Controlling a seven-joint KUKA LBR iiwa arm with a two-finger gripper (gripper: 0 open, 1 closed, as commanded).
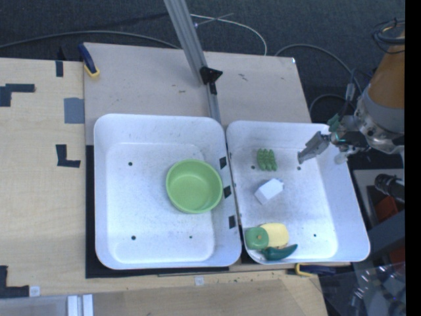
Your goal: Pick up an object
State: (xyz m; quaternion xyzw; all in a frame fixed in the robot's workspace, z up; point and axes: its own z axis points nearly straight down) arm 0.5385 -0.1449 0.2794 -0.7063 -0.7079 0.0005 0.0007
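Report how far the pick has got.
Done: the gripper is over the right bin, near its far right side. In hand: nothing sits between the jaws. Left: everything about the grasp. The green block, white block and yellow toy lie on the bin floor, and the green bowl sits in the left bin.

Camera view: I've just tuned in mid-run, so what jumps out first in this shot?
The green bowl sits alone near the middle of the left bin. The right bin holds a small green block at its far side, a white block in the middle, and a yellow and green toy at the near edge. The claw hangs over the right bin's far right corner, holding nothing.
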